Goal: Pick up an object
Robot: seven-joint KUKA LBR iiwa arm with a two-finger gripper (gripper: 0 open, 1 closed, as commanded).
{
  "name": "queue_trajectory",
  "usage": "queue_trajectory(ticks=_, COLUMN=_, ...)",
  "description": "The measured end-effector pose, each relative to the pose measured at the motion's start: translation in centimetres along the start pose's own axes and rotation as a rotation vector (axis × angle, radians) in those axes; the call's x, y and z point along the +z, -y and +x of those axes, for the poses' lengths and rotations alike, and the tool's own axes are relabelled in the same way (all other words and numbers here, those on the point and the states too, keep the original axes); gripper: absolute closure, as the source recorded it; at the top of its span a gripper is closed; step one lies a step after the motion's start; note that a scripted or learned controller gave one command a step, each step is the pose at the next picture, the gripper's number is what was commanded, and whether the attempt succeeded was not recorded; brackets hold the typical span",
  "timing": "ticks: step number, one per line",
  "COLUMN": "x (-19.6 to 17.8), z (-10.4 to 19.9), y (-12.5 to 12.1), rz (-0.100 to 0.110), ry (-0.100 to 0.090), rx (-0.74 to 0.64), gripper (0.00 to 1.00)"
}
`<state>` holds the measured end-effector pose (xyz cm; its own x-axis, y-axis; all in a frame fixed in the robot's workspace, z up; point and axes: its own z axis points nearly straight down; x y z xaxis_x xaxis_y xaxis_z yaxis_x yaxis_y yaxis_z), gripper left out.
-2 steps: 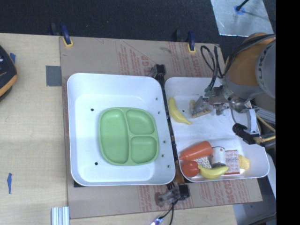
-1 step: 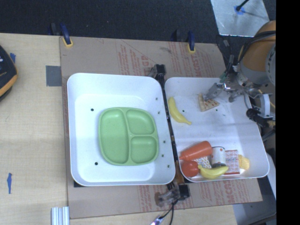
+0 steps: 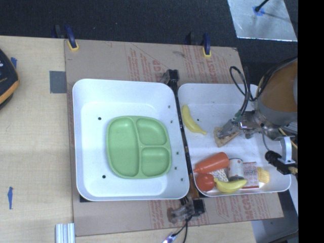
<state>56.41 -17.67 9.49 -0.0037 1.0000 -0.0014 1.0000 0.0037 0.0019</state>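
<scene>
Nearest me, a carrot (image 3: 211,162), a banana (image 3: 230,186) and small packets crowd the right bin's (image 3: 212,91) front edge. My gripper (image 3: 226,132) sits low mid-bin, apparently on a tan object (image 3: 221,135); whether it's clamped, I cannot tell. Another banana (image 3: 191,120) lies alongside.

Open floor is showing across the middle and top of the right bin (image 3: 212,92). A banana (image 3: 192,120) is lying by its left wall, and a carrot (image 3: 211,162), a second banana (image 3: 230,185) and a carton (image 3: 244,172) are crowding the near edge. A green plate (image 3: 138,147) is filling the left bin's (image 3: 86,100) centre.
</scene>
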Motion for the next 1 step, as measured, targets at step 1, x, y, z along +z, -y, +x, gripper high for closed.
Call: queue_trajectory(ticks=1, x=-1.44, z=-0.04, y=-0.28, rz=-0.005, ry=0.0, rx=-0.004, gripper=1.0)
